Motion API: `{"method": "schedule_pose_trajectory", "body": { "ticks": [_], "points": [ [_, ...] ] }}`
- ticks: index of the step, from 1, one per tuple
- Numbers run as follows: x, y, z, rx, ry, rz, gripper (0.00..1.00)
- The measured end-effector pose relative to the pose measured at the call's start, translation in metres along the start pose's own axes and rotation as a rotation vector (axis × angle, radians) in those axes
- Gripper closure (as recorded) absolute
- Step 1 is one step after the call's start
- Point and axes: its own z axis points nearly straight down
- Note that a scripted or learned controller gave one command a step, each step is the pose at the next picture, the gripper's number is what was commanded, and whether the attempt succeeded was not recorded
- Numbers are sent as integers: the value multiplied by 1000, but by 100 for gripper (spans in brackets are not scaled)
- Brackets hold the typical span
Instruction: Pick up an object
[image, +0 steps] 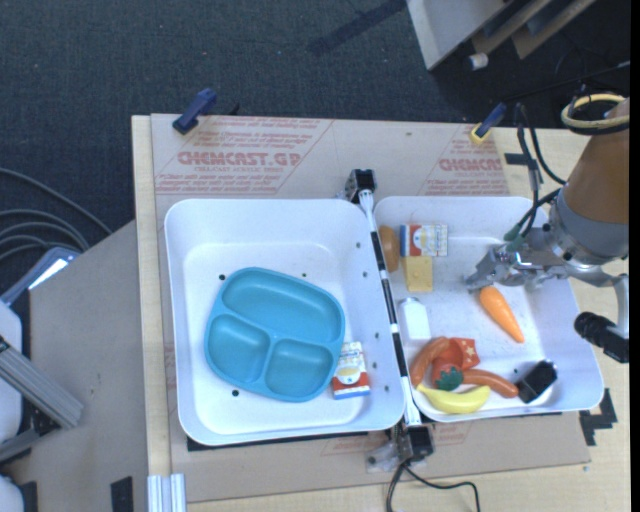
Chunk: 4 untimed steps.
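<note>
Pincer (492, 272) low, just above the tapered orange plastic carrot (501, 311)'s thick end, spread or pressed I cannot tell; I'd centre over it, descend squarely.

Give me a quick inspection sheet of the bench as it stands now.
Surface: bench bears left bin and right bin.
Job's things: right bin holds carrot, banana, red pepper, yellow block, small carton, white block, black piece.
Clutter: left bin holds blue divided plate and a small carton at its right edge.
Grippers: pincer just above the carrot, nothing seen between its fingers.
Cables: grey cables on the floor at left.
Surroundings: dark carpet.
</note>
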Motion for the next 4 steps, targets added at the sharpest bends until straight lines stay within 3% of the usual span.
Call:
{"method": "schedule_pose_trajectory", "body": {
  "ticks": [1,2,3,4],
  "points": [
    [-23,64,112,-3,0,-2,0],
    [-24,64,102,-4,-1,0,100],
    [53,112,11,-5,-1,-1,100],
    [52,112,12,-2,-2,-1,0]
  ]
}}
